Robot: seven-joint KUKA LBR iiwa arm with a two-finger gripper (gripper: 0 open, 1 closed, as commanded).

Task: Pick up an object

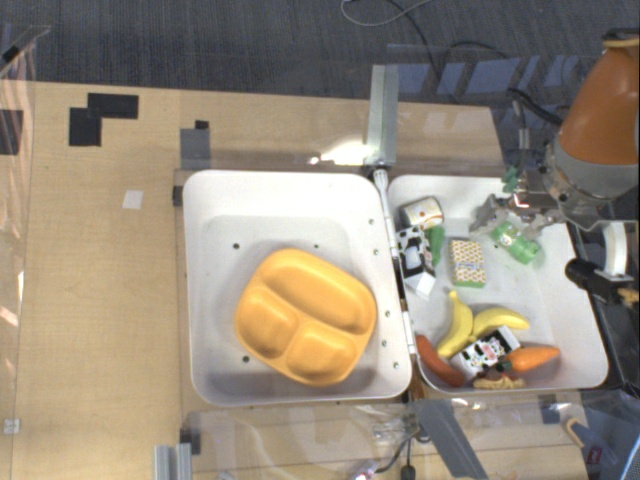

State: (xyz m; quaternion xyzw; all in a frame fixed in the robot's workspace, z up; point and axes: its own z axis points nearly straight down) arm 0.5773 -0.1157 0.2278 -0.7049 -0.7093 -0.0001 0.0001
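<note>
Two bananas (478, 325) in right bin (580, 298), long axes running upper-left to lower-right.

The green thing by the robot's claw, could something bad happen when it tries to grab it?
Maybe. The green thing is small and sits near the right bin's far edge, so the gripper might bump the wall or miss. Further down, the bananas, carrot and other bits are piled close together, so grabbing there could catch two at once.

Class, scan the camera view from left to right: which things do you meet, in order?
Yellow divided plate → patterned card → green object → arm's orange band.
</note>
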